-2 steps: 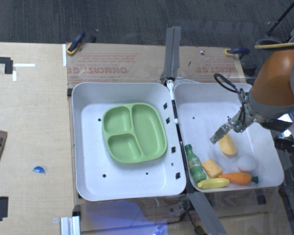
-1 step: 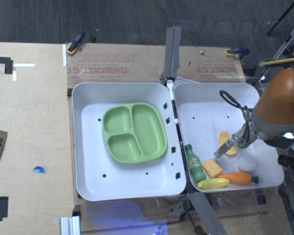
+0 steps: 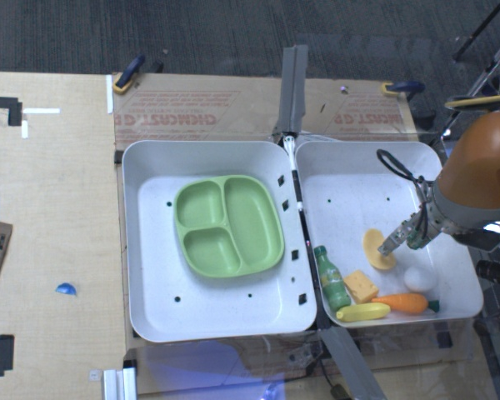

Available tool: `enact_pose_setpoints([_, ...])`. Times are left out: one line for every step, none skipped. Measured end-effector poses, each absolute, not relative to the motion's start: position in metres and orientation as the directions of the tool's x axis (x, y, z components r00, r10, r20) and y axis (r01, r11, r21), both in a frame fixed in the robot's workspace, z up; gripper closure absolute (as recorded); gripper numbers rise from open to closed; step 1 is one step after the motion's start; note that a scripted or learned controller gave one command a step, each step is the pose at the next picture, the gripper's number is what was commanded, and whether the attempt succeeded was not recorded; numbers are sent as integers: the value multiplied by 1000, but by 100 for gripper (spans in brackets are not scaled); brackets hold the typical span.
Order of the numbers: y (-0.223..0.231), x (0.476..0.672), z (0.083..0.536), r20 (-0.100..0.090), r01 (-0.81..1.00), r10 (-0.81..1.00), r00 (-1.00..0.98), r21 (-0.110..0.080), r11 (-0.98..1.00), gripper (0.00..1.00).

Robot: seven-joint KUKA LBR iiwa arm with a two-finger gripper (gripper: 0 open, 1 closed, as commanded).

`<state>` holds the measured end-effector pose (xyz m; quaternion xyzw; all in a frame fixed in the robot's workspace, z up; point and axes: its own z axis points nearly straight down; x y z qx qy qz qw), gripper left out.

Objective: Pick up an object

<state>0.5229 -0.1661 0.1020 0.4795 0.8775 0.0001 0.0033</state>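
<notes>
Tool (image 3: pixel 389 246) low in right bin (image 3: pixel 350 182), tip at yellow chip-like piece (image 3: pixel 376 248). Grip state: cannot tell. Nothing lifted yet. Bottle (image 3: pixel 331 279), cheese (image 3: pixel 362 287), banana (image 3: pixel 363 312), carrot (image 3: pixel 402 303), egg (image 3: pixel 418 279) along front wall. Grasp and lift remain.

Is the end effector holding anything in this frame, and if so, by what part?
It cannot be told. The end effector is at the upper edge of a yellow-orange slice in the right bin, but no grip is visible.
</notes>
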Motion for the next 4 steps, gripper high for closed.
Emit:
enact_pose_setpoints([-100,536,123,-1,889,889,-459,1,459,100])
enact_pose_setpoints([-90,578,243,-2,977,977,-215,-1,215,100])
enact_pose_setpoints([-139,610,308,-4,900,900,-435,0,435,100])
enact_pose_setpoints([-99,659,193,-1,946,946,-325,-2,325,100])
